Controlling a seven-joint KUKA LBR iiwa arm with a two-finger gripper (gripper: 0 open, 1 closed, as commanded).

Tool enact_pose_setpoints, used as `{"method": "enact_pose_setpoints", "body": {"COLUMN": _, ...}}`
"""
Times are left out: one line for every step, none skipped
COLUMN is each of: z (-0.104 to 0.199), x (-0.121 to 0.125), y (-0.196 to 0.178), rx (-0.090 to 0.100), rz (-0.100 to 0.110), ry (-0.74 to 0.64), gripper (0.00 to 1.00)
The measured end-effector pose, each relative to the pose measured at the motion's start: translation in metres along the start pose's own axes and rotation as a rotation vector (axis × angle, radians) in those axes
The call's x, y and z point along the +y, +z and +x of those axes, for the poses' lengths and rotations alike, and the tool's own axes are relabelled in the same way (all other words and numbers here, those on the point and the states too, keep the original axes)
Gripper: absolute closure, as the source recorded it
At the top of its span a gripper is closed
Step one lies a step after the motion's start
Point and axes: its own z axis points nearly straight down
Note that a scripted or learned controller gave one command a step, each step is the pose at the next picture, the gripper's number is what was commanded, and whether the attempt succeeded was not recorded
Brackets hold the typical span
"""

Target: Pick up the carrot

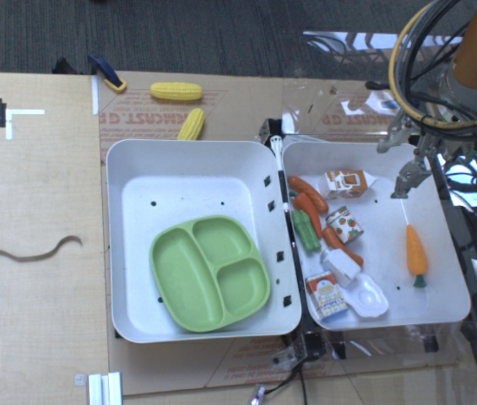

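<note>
White bin [441,306], orange green-tipped carrot [415,253]

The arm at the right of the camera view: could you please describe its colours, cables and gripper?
The arm shows an orange band with grey below. Black and yellow cables loop beside it. The gripper is slim grey metal.

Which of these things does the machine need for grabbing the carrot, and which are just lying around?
For the job:
- carrot, alone in the right bin
- end effector, above that bin's far right part

Lying about:
- green divided plate in the left bin
- sausages, cucumber and small cartons
- two corn cobs outside the bins
</note>
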Motion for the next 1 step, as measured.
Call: {"method": "enact_pose_setpoints", "body": {"z": 0.0499, "x": -0.0369, "y": 0.134, "rx": 0.002, "rz": 0.0, "ry": 0.003, "gripper": 0.0}}
